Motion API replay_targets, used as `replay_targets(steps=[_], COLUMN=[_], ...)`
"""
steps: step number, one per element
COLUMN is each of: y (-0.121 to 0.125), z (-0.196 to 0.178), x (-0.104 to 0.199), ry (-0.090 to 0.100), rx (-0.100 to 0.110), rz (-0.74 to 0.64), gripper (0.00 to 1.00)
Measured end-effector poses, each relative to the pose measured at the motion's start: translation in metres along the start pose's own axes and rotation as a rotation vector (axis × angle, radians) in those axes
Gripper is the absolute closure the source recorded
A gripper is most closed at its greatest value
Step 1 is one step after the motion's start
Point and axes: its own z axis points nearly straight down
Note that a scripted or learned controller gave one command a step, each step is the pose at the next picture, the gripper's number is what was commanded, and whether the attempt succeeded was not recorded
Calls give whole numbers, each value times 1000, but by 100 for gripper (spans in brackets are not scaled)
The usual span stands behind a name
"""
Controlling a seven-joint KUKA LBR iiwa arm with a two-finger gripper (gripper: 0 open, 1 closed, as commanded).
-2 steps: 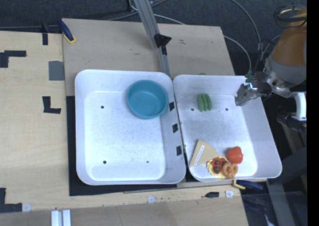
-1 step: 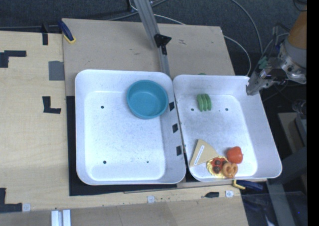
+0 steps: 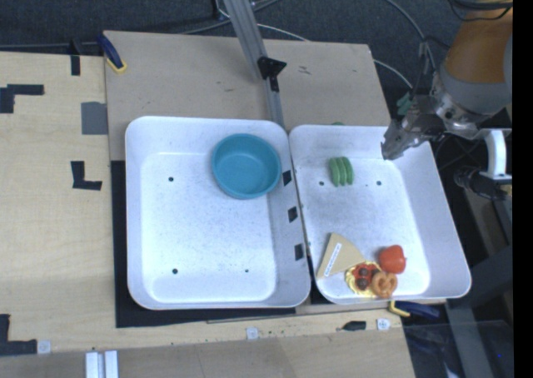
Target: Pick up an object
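Worktop (image 3: 50, 201) of pale wood carries two white bins. Tool (image 3: 398, 145), grip state unclear, hovers at the right bin's (image 3: 433, 201) far-right edge; green object (image 3: 340, 171) lies near its far edge.

Two white bins sit side by side on the worktop (image 3: 208, 68): the left bin (image 3: 158, 268) touches the right bin (image 3: 433, 201). A grey pole (image 3: 241, 18) slants above their seam.

Light is even and soft, from overhead; the white bins (image 3: 200, 276) read bright without hard glare; shadows are faint, a soft one beside the blue bowl (image 3: 246, 166); focus is slightly soft throughout; the dark surround looks grainy.
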Motion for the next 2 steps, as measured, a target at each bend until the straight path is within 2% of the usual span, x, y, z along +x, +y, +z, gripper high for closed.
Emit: replay_targets(steps=[2], y=[7], z=[25], x=[110], ry=[0], rx=[1], rz=[0], gripper=[100])
